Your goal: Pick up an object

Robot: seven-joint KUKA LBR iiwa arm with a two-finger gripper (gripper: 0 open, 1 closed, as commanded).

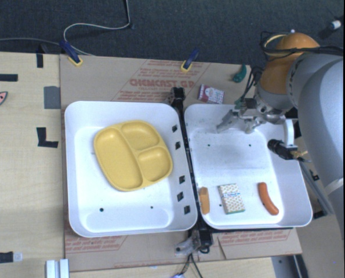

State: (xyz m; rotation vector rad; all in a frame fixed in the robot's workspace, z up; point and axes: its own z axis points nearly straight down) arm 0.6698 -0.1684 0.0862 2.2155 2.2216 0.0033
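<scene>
In the right bin (247, 155), along its front edge, lie three things: a small orange-brown roll (204, 200), a pale patterned box (232, 198) and an orange-red sausage (269, 198). My gripper (239, 124) hovers over the far part of that bin, well behind those three items. Its fingers stand spread apart with nothing between them. The left bin (82, 201) holds a yellow divided plate (133, 154), lying flat and turned at an angle.
A small red-and-white packet (210, 94) lies on the cardboard just behind the right bin. Clamps (189, 59) grip the cardboard's far edge. The grey arm (323, 120) covers the bin's right side. A black divider (182, 149) runs between the bins.
</scene>
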